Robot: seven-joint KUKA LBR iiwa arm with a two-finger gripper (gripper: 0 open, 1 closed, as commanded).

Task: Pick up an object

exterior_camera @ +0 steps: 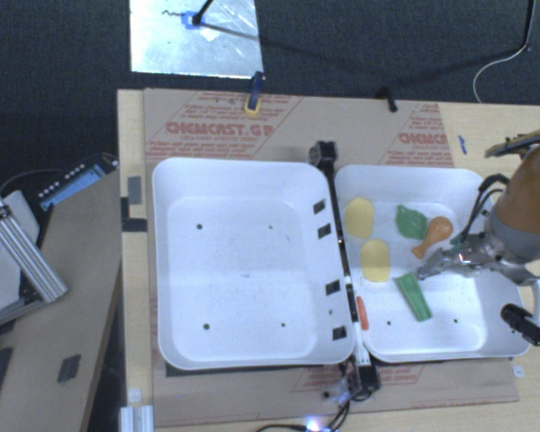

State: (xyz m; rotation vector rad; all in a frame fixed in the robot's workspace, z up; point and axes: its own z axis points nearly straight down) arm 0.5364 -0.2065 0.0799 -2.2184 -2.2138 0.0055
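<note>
I cannot tell from here how the jaws stand: the gripper (435, 266) is a small grey blur low over the right bin (468, 336), and I see nothing pinched in it. Its tip sits among the objects. At about twelve o'clock from it, just beside or touching, lies an orange piece (435, 233) shaped like a drumstick. At ten o'clock from the tip is a green leafy piece (409, 220). At seven o'clock, close by, a long green piece (413, 296) lies on the bin floor at a slant. At nine o'clock is a yellow oval (375, 260), and a second yellow oval (359, 216) lies farther off at ten o'clock, near the bin's left wall. A small red piece (362, 312) rests at the divider between the bins, at eight o'clock. The arm (529, 210) comes in from three o'clock, its orange band above the wrist. The left bin (175, 241) lies at nine o'clock.
</note>
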